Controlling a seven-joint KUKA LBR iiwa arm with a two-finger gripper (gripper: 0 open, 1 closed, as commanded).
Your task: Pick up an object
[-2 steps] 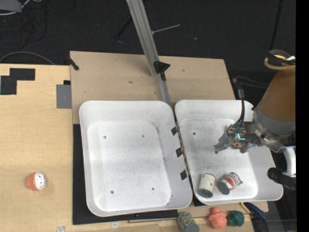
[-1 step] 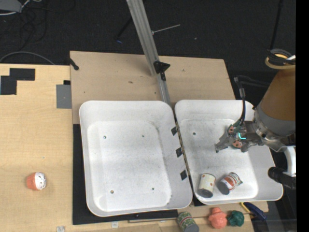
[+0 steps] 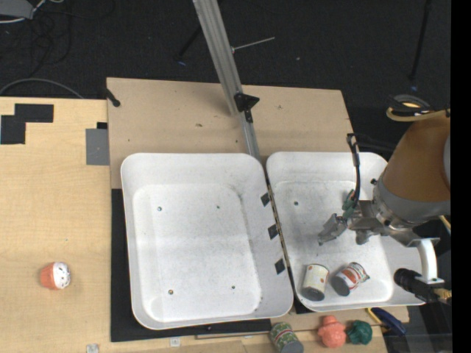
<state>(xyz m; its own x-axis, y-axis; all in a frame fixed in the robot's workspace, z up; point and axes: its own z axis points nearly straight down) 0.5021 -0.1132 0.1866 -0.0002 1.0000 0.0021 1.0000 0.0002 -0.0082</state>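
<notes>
In the right bin (image 3: 294, 169), two cans (image 3: 316, 281) (image 3: 349, 278) with unreadable labels lie below the gripper (image 3: 333, 230), its state unclear.

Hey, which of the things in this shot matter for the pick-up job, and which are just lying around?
Part of the job:
- tool, low in the right bin
- white cup, lying in that bin
- red and white can beside the cup

Just lying about:
- left bin
- small orange ball on the bench at far left
- pink toy, green toy and dark can in front of the bins
</notes>
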